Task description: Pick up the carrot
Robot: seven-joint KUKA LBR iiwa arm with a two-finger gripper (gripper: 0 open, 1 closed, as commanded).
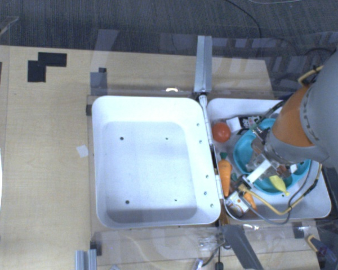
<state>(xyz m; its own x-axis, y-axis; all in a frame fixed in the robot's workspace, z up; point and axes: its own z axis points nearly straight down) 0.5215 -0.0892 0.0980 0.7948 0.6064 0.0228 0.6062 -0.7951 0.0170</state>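
My arm (304, 117) reaches over the right bin (321, 204), my pincer (243, 191) low near its front-left corner, whether apart or together I cannot tell, just beside the carrot (225, 176) lying along the bin's left wall.

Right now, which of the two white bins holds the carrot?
The right-hand bin, under the arm. The carrot lies along its left wall, below a red-orange ball; the left bin holds none.

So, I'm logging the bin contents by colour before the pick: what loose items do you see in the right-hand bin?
Orange: 1, the carrot
Red-orange: 1, a round ball-like item
Teal: 1, a bowl
Yellow: 1, a small piece
Total: 4; others may be hidden under the arm.
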